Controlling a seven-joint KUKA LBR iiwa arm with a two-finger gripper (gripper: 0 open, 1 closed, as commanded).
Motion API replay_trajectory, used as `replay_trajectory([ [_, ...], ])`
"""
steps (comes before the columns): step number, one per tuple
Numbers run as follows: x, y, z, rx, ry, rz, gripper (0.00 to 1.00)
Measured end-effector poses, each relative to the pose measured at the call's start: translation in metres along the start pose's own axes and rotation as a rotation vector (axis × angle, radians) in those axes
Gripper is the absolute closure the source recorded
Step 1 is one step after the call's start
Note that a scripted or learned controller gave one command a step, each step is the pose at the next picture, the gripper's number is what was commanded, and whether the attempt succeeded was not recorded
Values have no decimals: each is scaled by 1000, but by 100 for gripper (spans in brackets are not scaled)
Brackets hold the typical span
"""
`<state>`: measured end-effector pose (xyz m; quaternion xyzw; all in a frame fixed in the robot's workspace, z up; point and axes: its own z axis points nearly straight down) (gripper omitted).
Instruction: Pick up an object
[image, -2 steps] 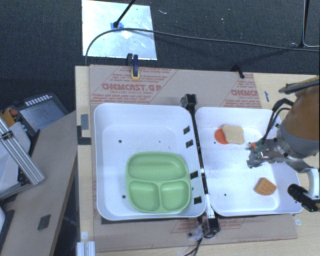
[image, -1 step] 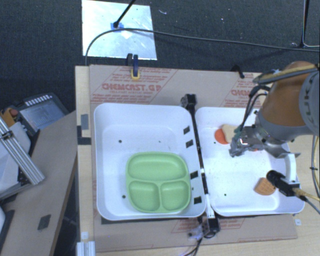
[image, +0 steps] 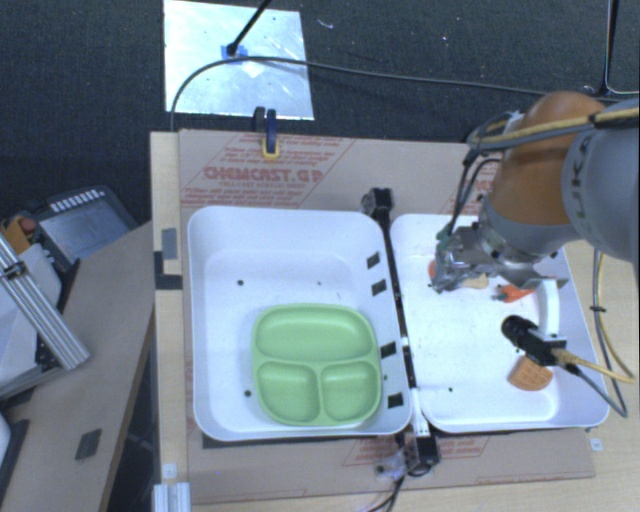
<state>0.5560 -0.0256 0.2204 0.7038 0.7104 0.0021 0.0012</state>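
Camera view: looks down at a slant on two shallow white bins set side by side on a brown cardboard sheet (image: 300, 165)
Left white bin (image: 215, 235): holds one thing, lying in its near half
Pale green plastic plate with three compartments (image: 315, 362): flat, right way up, close to the wall between the bins
Right white bin (image: 450, 400): holds the small objects and the gripper
Small orange object (image: 437, 270): in the far left part of the right bin, right at the gripper's left side; contact cannot be told
Gripper (image: 452, 268): low over the right bin's far half; whether it is parted or closed cannot be told, and nothing shows clamped in it
Orange-red piece (image: 510, 293): just right of the gripper, partly covered by the wrist
Tan rounded wedge (image: 530, 376): on the bin floor near the near right corner, well apart from the gripper
Grey arm with orange band (image: 545, 190): reaches in from the right over the right bin's far edge
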Motion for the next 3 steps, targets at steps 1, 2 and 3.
replay_trajectory([
  [1, 44, 29, -12, -1, 0, 0, 100],
  [2, 97, 60, -2, 1, 1, 0, 100],
  [3, 133, 86, -9, 0, 1, 2, 100],
])
